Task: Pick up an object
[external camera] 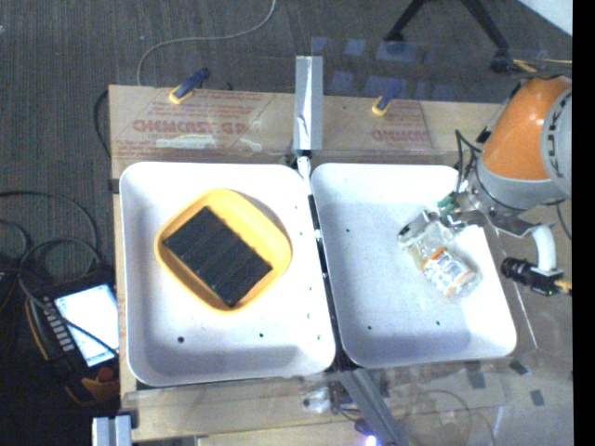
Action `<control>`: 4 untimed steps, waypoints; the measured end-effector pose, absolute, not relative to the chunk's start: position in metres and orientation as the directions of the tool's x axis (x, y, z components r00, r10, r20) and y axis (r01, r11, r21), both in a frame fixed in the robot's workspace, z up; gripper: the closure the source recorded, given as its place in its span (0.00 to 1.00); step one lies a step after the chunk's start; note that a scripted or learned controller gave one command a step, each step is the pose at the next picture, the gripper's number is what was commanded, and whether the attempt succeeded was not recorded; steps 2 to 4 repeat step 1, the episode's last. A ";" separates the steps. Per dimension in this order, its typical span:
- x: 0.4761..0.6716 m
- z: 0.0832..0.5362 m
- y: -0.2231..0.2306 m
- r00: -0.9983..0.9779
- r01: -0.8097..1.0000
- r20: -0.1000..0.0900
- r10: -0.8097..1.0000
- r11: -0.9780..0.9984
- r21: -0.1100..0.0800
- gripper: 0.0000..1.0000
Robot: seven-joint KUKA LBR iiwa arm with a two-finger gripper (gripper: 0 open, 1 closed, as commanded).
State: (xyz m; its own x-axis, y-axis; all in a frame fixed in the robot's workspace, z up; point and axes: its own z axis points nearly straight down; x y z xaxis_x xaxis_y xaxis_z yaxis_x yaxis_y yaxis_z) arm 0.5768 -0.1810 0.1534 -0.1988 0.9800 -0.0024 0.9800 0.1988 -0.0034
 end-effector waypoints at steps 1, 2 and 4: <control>0.581 0.091 -0.207 -0.328 0.944 -0.008 0.945 0.328 0.011 0.00; 0.581 0.091 -0.207 -0.328 0.944 -0.008 0.945 0.328 0.011 0.00; 0.581 0.091 -0.207 -0.328 0.944 -0.008 0.945 0.328 0.011 0.00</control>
